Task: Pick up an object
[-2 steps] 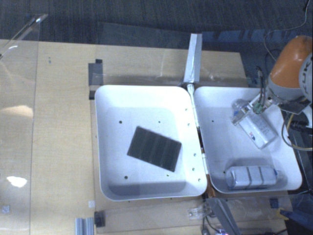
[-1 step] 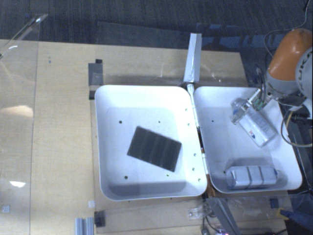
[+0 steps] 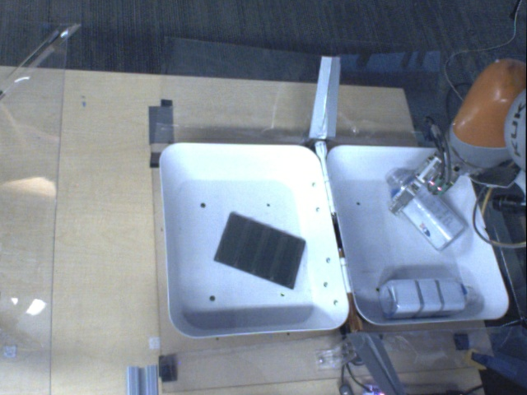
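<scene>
The scene is evenly and fairly brightly lit from overhead, with a cool cast. The two white bins (image 3: pixel 247 167) are the brightest areas and come close to washing out on their floors. Soft shadow pools along the bins' walls at six o'clock, and a faint one hugs the dark flat pad (image 3: pixel 260 249). At nine o'clock, pale reflections streak a clear sheet (image 3: pixel 33 179) over the wooden bench (image 3: pixel 99 245) (milky patches, low contrast). The picture is slightly soft overall; the carpet (image 3: pixel 206 6) at twelve o'clock is dim and grainy. Straight edges bow little.
</scene>
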Controlling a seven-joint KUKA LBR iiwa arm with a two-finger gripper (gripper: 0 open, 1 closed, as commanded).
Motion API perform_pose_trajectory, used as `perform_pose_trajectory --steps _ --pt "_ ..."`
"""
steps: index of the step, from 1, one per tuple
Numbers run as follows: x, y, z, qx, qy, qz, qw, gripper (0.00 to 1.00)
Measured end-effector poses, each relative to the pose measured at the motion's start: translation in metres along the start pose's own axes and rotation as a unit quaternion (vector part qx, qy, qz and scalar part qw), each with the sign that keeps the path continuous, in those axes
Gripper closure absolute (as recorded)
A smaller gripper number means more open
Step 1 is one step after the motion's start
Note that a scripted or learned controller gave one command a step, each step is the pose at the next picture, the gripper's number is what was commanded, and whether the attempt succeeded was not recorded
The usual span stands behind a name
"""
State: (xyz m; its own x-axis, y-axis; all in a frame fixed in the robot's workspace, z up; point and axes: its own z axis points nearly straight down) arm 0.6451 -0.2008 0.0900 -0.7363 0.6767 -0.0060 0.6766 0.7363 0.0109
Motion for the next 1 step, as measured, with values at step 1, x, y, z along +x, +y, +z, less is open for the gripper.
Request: perform_pose_trajectory --steps 1 --pt "-0.0031 0.0157 0.0002 0.014 0.005 -0.032 0.9994 0.0"
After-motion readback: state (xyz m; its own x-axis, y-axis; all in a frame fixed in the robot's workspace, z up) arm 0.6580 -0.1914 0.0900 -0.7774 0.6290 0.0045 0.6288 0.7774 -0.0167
